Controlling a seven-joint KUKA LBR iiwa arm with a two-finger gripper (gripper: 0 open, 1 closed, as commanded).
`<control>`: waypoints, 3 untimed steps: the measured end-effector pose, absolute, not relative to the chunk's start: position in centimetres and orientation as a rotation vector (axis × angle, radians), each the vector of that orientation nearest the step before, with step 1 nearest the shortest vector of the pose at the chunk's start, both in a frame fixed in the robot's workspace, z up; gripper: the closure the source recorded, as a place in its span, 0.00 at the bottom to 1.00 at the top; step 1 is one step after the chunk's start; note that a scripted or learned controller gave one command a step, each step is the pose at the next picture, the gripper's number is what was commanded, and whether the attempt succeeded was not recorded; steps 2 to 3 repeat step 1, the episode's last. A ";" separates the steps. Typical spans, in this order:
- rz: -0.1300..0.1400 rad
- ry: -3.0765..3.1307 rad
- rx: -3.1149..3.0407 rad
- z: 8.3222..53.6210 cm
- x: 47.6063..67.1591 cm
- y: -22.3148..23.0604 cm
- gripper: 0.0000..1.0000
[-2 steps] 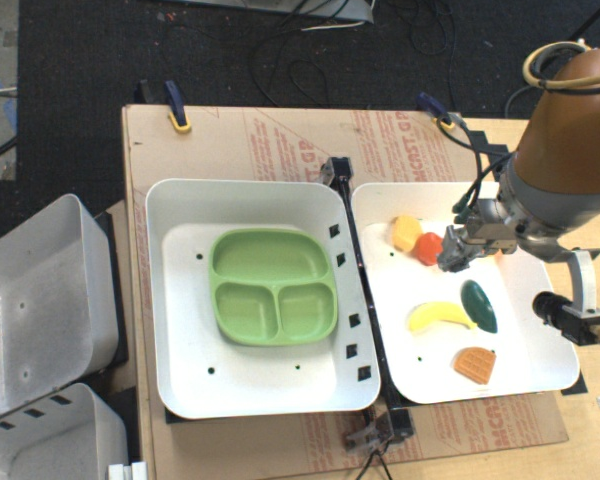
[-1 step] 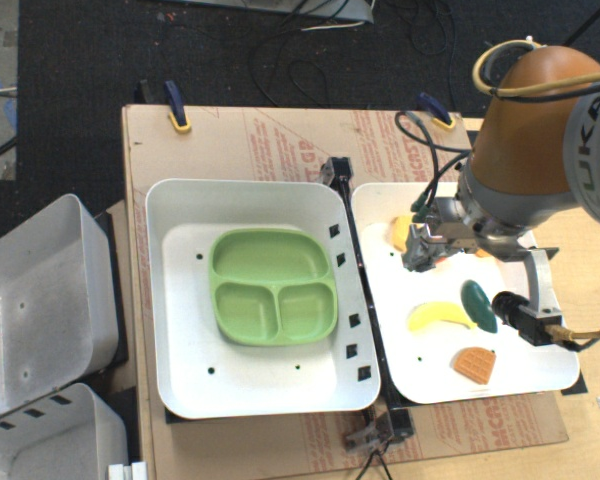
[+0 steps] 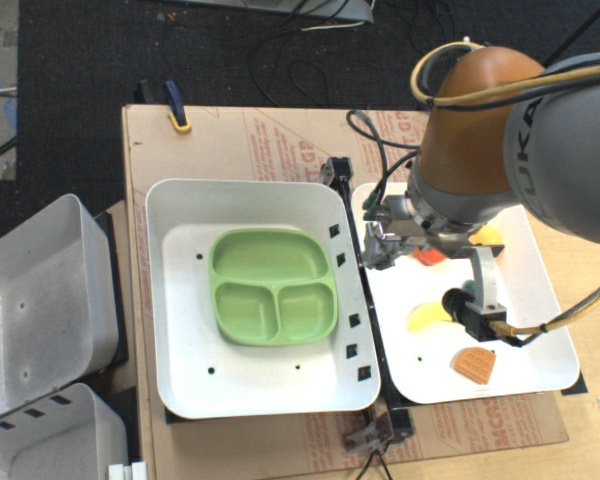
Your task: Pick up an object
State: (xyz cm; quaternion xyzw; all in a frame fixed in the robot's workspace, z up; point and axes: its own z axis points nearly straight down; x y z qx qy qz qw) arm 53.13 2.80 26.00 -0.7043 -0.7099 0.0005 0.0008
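**Landmark:** right-hand shallow white plastic bin [image 3: 540,368].

**Contents:**
- curved yellow plastic piece [image 3: 425,316], at the bin's middle
- brown ridged biscuit-shaped piece [image 3: 474,364], toward its lower edge
- small red-orange piece [image 3: 430,258], in its upper left, beside the wrist

**Gripper** [image 3: 378,243]: over the bin's left wall. I cannot tell whether it is spread or pressed together, and nothing is seen in it.

**Step, judged:** approach. The next move calls for centring over one piece, then descending.

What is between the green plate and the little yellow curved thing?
Just the two white bins' adjoining walls, seen in the camera view, separate the green plastic divided plate from the small yellow curved piece.
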 end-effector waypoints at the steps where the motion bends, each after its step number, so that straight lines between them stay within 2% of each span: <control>1: 0.001 -2.230 -2.211 25.1 53.3 8.5 1.00; 3: 0.001 -2.230 -2.211 25.1 53.3 8.5 1.00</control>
